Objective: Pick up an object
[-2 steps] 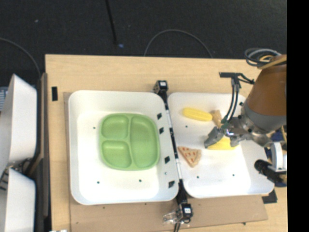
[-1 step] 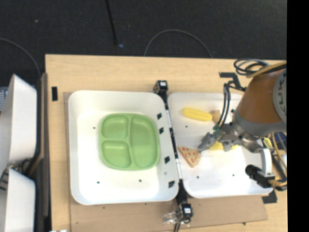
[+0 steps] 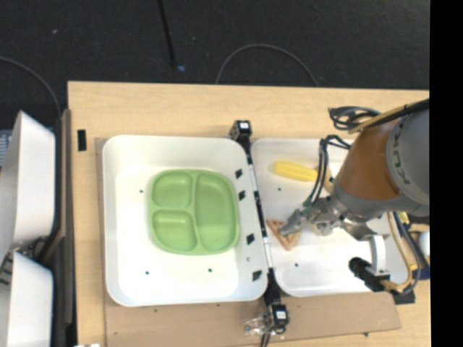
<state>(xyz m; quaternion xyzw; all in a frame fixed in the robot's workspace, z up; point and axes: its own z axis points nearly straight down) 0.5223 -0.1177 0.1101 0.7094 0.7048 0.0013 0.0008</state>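
Near the right bin's (image 3: 289, 277) left wall, the hand (image 3: 291, 228), finger state unclear, over a tan piece (image 3: 281, 234).

Arm (image 3: 383, 168) cut off at 3 o'clock edge, hiding much of right bin (image 3: 289, 275), tool (image 3: 291, 228) too blurred to read finger gap, small tan object (image 3: 281, 236) partly covered beneath it, shape unclear, yellow object (image 3: 294, 170) partly behind cables.
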